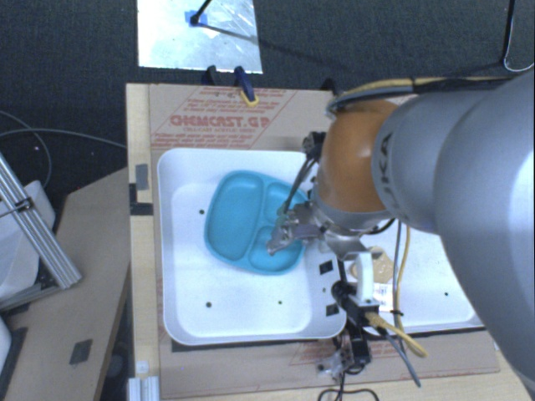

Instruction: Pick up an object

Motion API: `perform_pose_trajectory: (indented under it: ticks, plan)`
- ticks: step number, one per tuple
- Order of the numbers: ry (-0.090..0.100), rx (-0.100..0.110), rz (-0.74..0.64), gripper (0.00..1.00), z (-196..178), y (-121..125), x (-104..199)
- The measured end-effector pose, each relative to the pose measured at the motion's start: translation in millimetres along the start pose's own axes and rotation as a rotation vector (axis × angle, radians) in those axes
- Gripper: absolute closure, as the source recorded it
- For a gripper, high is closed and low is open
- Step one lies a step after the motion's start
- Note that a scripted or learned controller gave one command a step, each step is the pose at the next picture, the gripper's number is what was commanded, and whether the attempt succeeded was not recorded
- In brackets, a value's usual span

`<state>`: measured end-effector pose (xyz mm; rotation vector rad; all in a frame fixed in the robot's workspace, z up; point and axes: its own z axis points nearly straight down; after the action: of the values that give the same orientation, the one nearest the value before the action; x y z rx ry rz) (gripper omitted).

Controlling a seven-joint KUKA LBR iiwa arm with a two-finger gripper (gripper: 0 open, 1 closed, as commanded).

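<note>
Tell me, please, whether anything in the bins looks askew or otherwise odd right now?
Nothing looks damaged or spilled. The blue plate lies in the left bin turned at a slant to the bin's walls rather than square, with its right end under the pincer. That is the one thing slightly askew.

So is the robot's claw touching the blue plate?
Cannot tell. In the camera view the gripper overlaps the right edge of the blue divided plate in the left bin, but looking down at a slant hides whether metal meets plastic or hovers above it.
</note>
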<state>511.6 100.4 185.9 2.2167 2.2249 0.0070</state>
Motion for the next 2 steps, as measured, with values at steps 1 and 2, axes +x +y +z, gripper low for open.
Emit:
perform_pose_trajectory:
  ticks: [1,2]
  plan:
    - [-0.001,0.002,-0.002,0.0,-36.4,-25.2,54.1]
    - [-0.003,0.004,0.006,0.0,-5.1,-25.0,-39.5]
